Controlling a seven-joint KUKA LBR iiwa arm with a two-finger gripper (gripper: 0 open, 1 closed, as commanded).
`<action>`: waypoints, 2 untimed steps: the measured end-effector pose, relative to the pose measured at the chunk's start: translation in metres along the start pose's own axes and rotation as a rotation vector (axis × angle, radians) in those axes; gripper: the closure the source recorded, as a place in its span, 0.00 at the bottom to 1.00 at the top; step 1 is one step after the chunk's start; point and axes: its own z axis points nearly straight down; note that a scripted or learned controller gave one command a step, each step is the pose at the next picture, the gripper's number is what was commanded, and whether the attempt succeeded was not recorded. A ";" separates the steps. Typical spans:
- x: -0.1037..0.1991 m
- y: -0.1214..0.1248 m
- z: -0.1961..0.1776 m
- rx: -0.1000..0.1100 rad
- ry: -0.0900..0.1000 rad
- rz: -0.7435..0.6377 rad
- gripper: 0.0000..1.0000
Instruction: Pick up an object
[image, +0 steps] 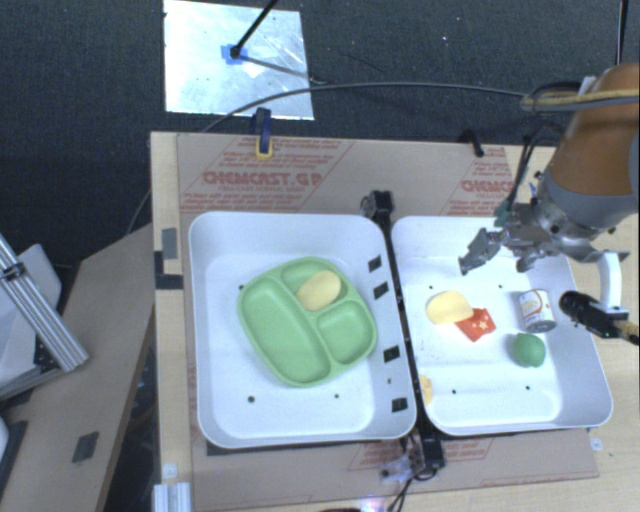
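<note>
- Bench (300, 170) is carrying two shallow white bins side by side, with brown printed board lying under them.
- Left bin (230, 400) is holding a green divided tray (300, 330); a pale yellow lump (320, 290) is sitting in the tray's upper compartment.
- Right bin (500, 410) is holding a green ball (528, 350) nearest the front, a red packet (477, 324) touching a yellow piece (447, 306) at mid-bin, and a small can (536, 310) lying on its side toward the right.
- End effector (505, 250) is hovering over the right bin's far half, above the yellow piece and apart from it; fingers are spreading apart, with nothing between them.
- Arm (595, 150) is reaching in from the right.
</note>
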 end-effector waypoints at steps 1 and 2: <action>0.000 0.002 -0.006 -0.011 -0.001 -0.002 0.00; 0.004 0.007 0.036 -0.008 0.000 -0.001 0.00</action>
